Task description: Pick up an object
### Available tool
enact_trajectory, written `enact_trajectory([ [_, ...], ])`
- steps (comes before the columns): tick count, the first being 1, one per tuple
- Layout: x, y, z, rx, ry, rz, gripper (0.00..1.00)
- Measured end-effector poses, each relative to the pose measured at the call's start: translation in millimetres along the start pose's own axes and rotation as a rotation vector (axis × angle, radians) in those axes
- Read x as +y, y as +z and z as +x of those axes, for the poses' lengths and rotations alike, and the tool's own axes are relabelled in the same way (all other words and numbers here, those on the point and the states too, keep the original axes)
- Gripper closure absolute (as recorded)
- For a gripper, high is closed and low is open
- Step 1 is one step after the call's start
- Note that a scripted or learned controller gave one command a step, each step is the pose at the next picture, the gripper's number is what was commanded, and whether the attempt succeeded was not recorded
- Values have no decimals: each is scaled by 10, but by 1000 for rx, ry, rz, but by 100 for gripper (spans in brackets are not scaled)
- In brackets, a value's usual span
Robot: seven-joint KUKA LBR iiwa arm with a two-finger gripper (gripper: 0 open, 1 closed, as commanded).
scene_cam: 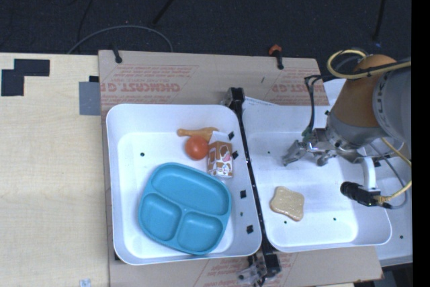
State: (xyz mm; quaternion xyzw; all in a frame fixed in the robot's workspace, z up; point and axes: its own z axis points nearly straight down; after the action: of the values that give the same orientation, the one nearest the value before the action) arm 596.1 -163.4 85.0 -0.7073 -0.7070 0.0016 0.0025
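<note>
From where I stand, the arm (376, 104) comes in from the right side of the frame and its tool (306, 152) hangs over the upper part of the right bin (376, 238). The metal fingers (293, 156) point to the left and look spread apart, with nothing between them, so the tool is open and holds no object.

The nearest object is a piece of toast (287, 203). It lies flat on the floor of the right bin, in the lower centre of the frame, below the tool and a little to its left, apart from it. In the left bin (117, 144) there is a blue tray (185, 206), and above it a tomato (197, 148), an orange thing (198, 133) that I cannot name, and a small carton (220, 159) close to the wall between the bins.

I judge that the task is at an early stage: no object is lifted yet. The tool must go to one object, most likely the toast, close on it and raise it.
</note>
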Motion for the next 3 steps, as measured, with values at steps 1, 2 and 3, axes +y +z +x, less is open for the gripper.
enact_trajectory([
  [1, 5, -125, -10, -1, 3, -2, 100],
  [2, 35, -597, 74, -1, -2, -5, 100],
  [3, -30, -1051, 11, -1, 2, -5, 100],
])
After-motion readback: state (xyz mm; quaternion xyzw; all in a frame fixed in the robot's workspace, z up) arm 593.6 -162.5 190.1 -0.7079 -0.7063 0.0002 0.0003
